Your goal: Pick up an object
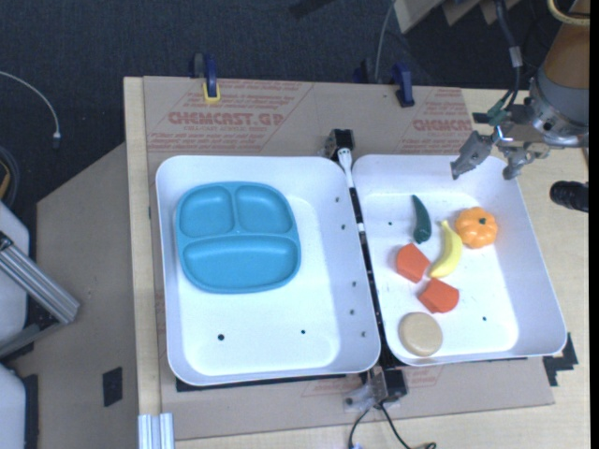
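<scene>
So the gripper point(493, 155) is hanging over the top edge of the right bin point(535, 293), around 1 o'clock from the pile, fingers spread wide with nothing between them. All 6 candidates sit in that bin: an orange pumpkin-looking thing point(476, 227) closest to it, a yellow banana point(447, 252) touching its left side, a dark green pepper point(421, 219) at about 11 o'clock of the banana, 2 red-orange blocks point(412, 262) at 8 and 6 o'clock of it, and a tan round puck point(420, 333) lowest down. The left bin point(187, 344) just has a blue divided plate point(239, 237). My worry: the pumpkin and banana are jammed together, so a finger could land on the banana and shove both sideways, or the round pumpkin could squirt out.
</scene>
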